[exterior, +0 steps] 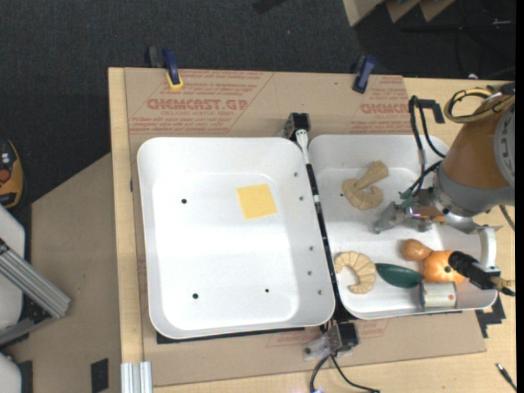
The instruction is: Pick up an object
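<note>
Grey gripper hangs over the right bin, fingers spread wide and holding nothing. Your closest grab is the tan pastry just up-left; drop straight over it, clear of the bin wall.

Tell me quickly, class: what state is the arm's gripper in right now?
Gripper: low over the right bin, nothing visibly between its fingers; open or closed cannot be told.
</note>
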`<act>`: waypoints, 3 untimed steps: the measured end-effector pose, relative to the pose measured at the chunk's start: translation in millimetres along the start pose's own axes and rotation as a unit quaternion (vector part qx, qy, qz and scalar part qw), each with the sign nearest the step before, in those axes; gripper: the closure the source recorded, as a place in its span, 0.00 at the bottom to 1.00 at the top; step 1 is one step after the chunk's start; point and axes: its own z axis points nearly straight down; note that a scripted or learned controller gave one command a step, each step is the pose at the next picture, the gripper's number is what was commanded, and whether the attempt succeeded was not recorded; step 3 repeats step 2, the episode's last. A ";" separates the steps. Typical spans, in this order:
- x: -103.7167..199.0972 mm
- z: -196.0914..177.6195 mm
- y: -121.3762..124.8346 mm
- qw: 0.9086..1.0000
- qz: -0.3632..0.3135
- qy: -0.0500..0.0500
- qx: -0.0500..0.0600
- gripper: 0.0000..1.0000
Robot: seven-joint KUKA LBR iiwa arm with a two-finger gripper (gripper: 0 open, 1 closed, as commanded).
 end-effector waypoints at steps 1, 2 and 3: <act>-0.5 -4.0 44.8 1.000 -0.001 0.000 -0.002 0.00; 25.4 -3.9 116.0 1.000 -0.005 0.000 0.006 0.00; 25.4 -3.9 116.0 1.000 -0.005 0.000 0.006 0.00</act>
